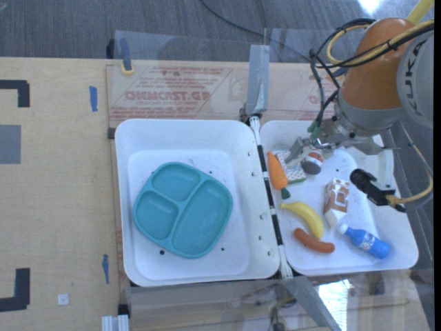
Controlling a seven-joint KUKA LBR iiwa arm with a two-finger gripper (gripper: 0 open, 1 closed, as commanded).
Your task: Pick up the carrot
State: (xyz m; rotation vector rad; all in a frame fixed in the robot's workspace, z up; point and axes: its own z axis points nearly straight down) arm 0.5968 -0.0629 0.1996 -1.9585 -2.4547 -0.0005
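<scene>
Two white bins share the counter (55,185); the carrot (277,172) lies in the right bin (406,243), near the tool (308,148), whose opening I cannot tell.

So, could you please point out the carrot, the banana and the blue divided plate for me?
carrot (277,172): camera view, middle of its orange body.
banana (307,216): camera view, middle of its yellow curve.
blue divided plate (160,218): camera view, floor of its lower-left compartment.

Bright even light; glare top right; soft focus, faint shadows.
</scene>
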